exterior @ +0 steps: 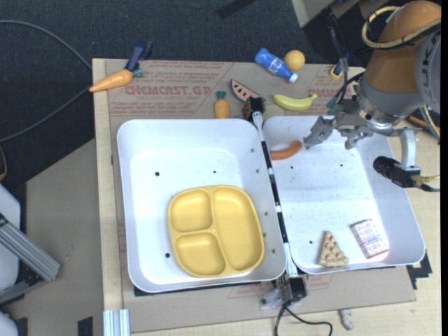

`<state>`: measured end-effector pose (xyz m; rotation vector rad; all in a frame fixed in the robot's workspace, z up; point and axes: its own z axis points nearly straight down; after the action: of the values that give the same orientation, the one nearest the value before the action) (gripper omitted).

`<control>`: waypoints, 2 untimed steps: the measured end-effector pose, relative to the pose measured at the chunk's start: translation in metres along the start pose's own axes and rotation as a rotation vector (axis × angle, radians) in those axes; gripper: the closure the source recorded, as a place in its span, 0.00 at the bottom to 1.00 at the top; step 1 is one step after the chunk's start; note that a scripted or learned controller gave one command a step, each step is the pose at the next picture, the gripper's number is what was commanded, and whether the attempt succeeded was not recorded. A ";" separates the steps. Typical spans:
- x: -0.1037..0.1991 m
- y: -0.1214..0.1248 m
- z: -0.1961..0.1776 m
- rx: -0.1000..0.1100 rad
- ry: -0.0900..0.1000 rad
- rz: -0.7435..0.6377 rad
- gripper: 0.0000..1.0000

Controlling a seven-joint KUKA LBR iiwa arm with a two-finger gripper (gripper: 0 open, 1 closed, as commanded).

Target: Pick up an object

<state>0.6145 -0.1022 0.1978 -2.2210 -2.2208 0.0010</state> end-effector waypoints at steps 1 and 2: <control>0.009 0.051 0.114 0.000 0.000 -0.001 0.00; 0.010 0.052 0.113 -0.003 -0.001 -0.001 0.00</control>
<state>0.6666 -0.0922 0.0848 -2.2217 -2.2233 -0.0013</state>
